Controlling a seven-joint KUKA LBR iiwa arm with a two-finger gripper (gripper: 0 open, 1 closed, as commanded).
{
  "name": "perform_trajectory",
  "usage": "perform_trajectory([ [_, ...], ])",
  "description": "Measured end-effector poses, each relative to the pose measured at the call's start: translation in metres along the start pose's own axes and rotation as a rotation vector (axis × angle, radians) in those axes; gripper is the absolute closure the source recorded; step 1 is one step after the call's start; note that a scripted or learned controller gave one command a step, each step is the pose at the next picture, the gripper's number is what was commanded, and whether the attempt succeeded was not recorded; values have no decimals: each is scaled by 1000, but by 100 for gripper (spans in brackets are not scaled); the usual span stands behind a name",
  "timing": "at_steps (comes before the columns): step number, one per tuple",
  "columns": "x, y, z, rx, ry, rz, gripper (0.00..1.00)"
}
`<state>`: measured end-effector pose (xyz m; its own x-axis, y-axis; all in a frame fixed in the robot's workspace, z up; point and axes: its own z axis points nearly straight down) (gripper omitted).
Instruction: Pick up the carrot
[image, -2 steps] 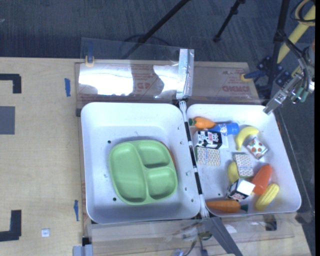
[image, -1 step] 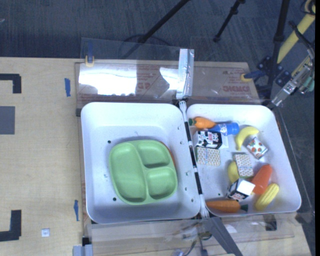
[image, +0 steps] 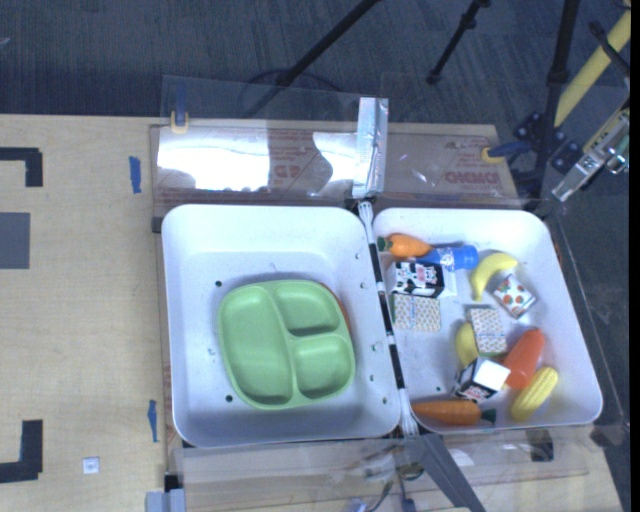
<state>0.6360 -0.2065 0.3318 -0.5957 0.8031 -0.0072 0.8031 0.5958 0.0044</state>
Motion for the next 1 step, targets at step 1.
perform_trajectory([
  [1,0,0,0,0,0,0,0],
])
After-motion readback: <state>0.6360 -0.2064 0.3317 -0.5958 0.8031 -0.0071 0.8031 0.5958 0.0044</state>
